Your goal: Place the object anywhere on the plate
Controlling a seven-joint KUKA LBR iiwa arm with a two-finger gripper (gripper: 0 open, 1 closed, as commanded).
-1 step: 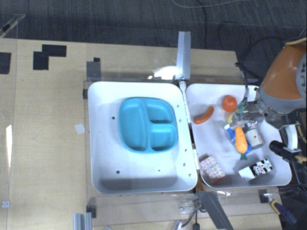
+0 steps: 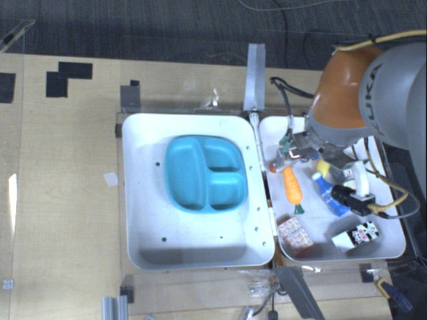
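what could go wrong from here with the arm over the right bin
1. The right white bin is crowded: the orange toy carrot, a blue bottle-like item and a small black-and-white box lie close together, so the gripper may nudge or catch the wrong one.
2. The blue divided plate sits in the left white bin, so a weakly held object could drop while crossing the rims between the bins.

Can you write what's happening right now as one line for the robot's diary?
arm: over right bin | plate: blue, in left bin | carrot: lying in right bin | placing: not yet done
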